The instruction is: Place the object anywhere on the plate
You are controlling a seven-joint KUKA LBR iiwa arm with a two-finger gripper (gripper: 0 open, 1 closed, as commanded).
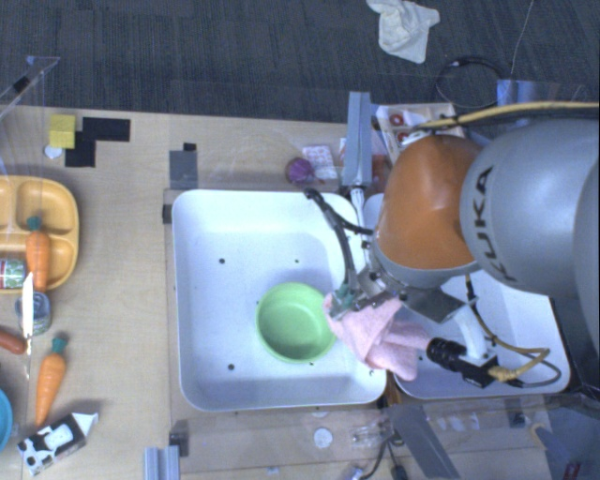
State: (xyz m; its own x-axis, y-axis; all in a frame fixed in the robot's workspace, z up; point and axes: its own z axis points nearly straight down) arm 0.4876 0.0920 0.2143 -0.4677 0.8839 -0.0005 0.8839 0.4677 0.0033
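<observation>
The green plate lies in the left bin, toward that bin's right wall and a little nearer its front edge. Just to the plate's right, the gripper hangs low over the bin wall, and a pink cloth bunches right under it; the cloth's upper left corner sits at the fingertips, so the gripper looks clamped on the cloth, though the contact is small and partly hidden by the wrist. The cloth droops from there to the right of the plate, lying across the divide between the two bins, its left edge touching or just overlapping the plate's right rim (hard to tell which). The arm, grey with its orange band, covers much of the right bin, which lies to the right of the plate. Far left of the plate, on the worktop, sits a yellow tray with a toy carrot in it, and another carrot lies nearer the front, below the tray. A purple ball rests on the worktop behind the plate, beyond the left bin's back wall. A crumpled white rag lies on the dark floor, far behind the plate.
</observation>
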